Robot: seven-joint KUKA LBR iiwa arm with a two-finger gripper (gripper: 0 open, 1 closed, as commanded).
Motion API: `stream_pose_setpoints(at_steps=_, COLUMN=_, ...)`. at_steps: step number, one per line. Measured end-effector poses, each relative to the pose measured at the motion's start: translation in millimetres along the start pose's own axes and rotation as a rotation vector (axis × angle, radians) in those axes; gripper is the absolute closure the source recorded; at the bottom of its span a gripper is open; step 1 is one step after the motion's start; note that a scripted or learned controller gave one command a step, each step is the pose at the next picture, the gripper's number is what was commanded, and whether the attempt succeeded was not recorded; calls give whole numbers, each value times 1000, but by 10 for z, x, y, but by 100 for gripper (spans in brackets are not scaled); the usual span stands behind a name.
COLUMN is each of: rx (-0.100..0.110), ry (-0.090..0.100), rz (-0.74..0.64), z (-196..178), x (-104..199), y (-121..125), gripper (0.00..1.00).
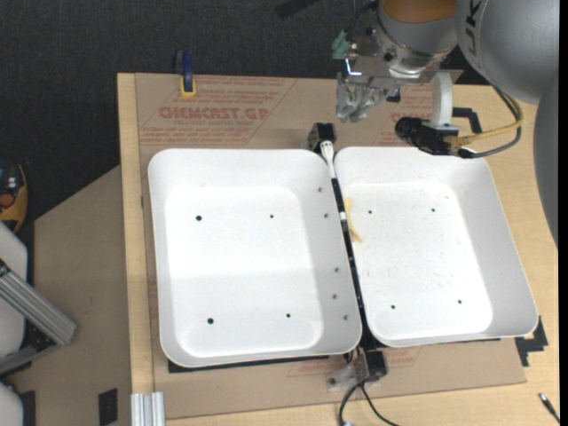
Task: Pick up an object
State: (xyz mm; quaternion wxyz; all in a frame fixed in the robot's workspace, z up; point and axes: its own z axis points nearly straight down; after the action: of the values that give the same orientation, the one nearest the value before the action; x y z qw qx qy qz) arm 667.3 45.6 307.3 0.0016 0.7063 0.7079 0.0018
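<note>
My gripper (pixel 357 109) hangs over the brown board behind the bins, just beyond the far left corner of the right bin (pixel 497 238). I see nothing between it and the board. A thin pale yellow sliver (pixel 354 224) lies in the right bin close to its left wall. The left bin (pixel 164 238) shows its white floor with a few small dark dots.
A black clip (pixel 321 137) sits at the far end of the seam between the bins. A blue and yellow clamp (pixel 185 72) grips the board's far edge on the left. Grey metal framing (pixel 35 309) lies off the bench at the left.
</note>
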Motion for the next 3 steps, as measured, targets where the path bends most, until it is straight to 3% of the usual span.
stream_pose_setpoints(at_steps=1, rx=-2, ry=-3, rz=7, z=-369, x=-675, y=-34, gripper=100)
stream_pose_setpoints(at_steps=2, rx=12, ry=1, rz=-2, z=552, x=-22, y=-20, gripper=100)
stream_pose_setpoints(at_steps=3, rx=-4, ry=-1, rz=3, z=-29, x=-204, y=1, gripper=100)
